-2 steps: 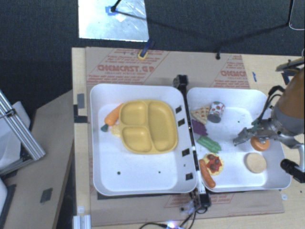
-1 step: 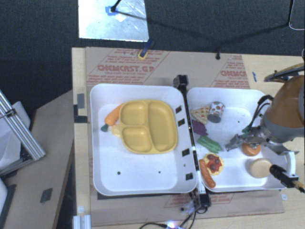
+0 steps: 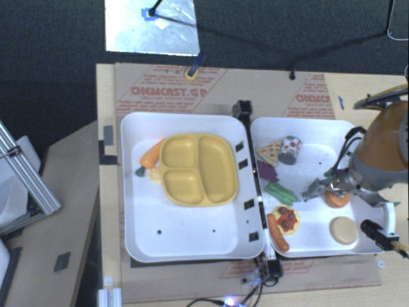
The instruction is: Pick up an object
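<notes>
One round orange toy (image 3: 337,199) sits under the claw (image 3: 332,187), whose grip I cannot tell.

- The left bin (image 3: 137,190) lies just beside the right bin (image 3: 307,155), their inner walls touching.
- In the left bin, a divided plate (image 3: 197,169) sits near the middle.
- A toy carrot (image 3: 150,154) lies against the plate's left edge.
- In the right bin, a waffle wedge (image 3: 270,152) lies at the back left, a small can (image 3: 289,149) just right of it.
- A toy pickle (image 3: 280,192) lies in front of the waffle wedge.
- A pizza slice (image 3: 285,219) lies in front of the pickle, a hot dog (image 3: 275,231) at its left.
- A round bun (image 3: 344,229) lies right of the pizza slice.
- A round fruit (image 3: 337,199) lies behind the bun.
</notes>
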`<action>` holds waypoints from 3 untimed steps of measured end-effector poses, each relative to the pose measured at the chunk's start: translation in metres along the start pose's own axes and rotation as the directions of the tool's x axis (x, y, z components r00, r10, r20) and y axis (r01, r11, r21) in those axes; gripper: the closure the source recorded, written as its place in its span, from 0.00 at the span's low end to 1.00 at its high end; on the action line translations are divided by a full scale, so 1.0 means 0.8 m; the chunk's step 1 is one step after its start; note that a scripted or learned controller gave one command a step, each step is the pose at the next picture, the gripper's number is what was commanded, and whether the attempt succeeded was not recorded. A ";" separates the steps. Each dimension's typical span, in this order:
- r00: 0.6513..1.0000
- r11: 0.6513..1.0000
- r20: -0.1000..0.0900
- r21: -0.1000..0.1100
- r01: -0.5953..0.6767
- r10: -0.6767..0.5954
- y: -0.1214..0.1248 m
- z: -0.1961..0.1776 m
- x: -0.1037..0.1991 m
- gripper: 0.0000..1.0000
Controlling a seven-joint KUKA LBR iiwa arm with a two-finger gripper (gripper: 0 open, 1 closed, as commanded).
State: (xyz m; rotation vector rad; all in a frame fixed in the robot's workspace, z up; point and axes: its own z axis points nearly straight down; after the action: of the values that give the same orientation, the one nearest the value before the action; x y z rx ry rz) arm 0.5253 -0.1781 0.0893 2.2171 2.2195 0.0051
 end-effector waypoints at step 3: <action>1.000 1.000 0.002 -0.002 0.003 -0.003 0.011 -0.163 -0.010 1.00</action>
State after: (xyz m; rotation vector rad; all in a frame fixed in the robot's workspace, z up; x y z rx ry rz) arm 0.5333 -0.1859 0.2201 2.2115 2.2214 0.0057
